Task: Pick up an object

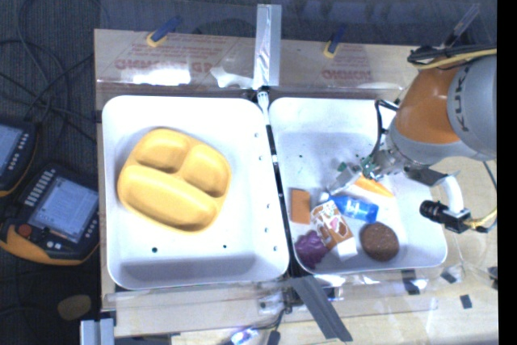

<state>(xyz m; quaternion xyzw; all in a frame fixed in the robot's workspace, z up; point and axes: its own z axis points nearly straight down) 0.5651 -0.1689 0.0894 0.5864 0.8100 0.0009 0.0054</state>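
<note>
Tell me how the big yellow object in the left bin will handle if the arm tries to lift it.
The yellow object looks too wide for a two-finger grasp. Its rounded, smooth lobes would probably let fingers slide off. It looks like soft foam or plastic, so likely light for its size, and its broad resting base suggests it would slide rather than roll if pushed.

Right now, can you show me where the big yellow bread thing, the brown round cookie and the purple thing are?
yellow bread (172, 178), camera view, middle of its top.
brown cookie (378, 241), camera view, centre of its face.
purple thing (310, 247), camera view, its middle.
</note>
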